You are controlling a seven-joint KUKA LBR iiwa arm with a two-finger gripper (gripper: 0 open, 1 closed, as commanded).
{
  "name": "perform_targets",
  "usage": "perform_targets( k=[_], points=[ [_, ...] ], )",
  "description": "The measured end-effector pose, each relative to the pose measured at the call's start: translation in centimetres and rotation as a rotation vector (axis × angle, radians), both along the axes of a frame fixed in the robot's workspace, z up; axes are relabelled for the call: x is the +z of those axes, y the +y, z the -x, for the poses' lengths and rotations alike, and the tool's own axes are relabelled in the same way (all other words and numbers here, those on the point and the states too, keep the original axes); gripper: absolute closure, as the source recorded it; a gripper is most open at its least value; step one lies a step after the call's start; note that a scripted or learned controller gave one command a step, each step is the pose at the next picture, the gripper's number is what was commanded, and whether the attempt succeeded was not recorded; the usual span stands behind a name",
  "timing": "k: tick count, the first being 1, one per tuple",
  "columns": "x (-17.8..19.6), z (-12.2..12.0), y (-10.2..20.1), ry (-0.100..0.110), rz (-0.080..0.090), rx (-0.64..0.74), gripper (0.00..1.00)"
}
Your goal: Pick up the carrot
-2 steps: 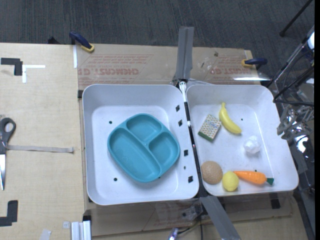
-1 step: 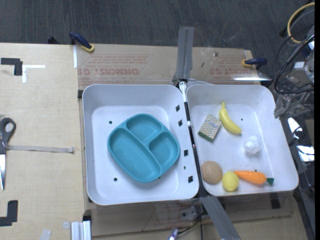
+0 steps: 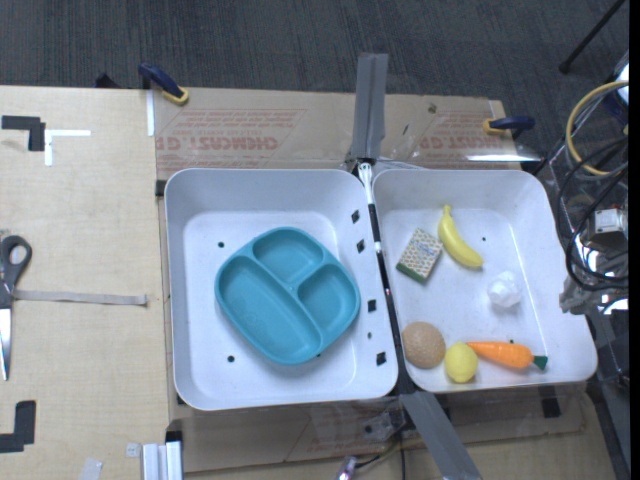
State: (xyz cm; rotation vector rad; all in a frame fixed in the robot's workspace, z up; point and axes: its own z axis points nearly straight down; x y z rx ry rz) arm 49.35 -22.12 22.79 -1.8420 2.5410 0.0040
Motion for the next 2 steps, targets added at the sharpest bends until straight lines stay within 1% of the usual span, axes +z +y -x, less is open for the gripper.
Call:
perform_targets(
  k=[1, 2],
  points=[
    [0.9, -6.1, 0.0, -0.004, 0.0, 0.097, 1.0],
    [1.6, -7.3, 0.1, -0.005, 0.0, 0.501, 1.0]
  ],
)
